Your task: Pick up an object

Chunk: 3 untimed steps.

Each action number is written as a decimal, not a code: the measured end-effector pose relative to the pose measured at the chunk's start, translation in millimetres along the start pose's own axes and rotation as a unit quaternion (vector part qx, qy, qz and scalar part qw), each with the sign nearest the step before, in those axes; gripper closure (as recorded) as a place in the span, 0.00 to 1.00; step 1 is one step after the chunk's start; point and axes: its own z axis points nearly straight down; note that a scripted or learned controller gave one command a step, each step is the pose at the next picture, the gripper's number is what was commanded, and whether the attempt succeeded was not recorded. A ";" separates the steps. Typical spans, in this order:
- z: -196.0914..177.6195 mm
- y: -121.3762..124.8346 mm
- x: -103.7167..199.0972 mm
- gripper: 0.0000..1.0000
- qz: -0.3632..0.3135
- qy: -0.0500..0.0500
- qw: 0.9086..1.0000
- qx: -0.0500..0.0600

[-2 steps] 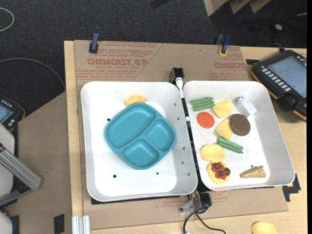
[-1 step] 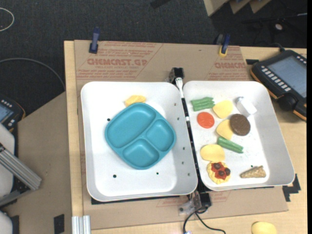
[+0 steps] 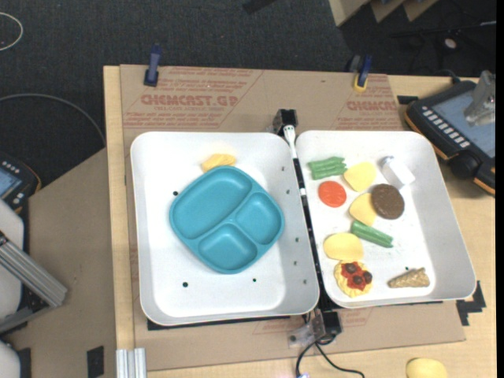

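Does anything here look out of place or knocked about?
One small oddity: a yellow piece sits alone in the left bin beside the blue divided tray, while all the other toy food lies in the right bin. The tray also sits skewed.

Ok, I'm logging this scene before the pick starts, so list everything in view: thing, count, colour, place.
bins: 2, white, side by side on bench
divided tray: 1, blue, left bin
yellow piece: 1, left bin, behind the tray
green pieces: 2, right bin
red disc: 1, right bin
brown disc: 1, right bin
white block: 1, right bin, rear
pizza slice: 1, yellow-red, right bin front
tan wedge: 1, right bin front
clamps: 2, blue, bench rear
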 end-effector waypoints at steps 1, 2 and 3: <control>34.4 -20.3 131.3 1.00 -0.003 0.000 1.000 0.003; 118.7 -19.9 111.5 1.00 0.006 -0.002 1.000 0.005; 162.4 -21.5 12.9 1.00 0.011 -0.002 1.000 0.004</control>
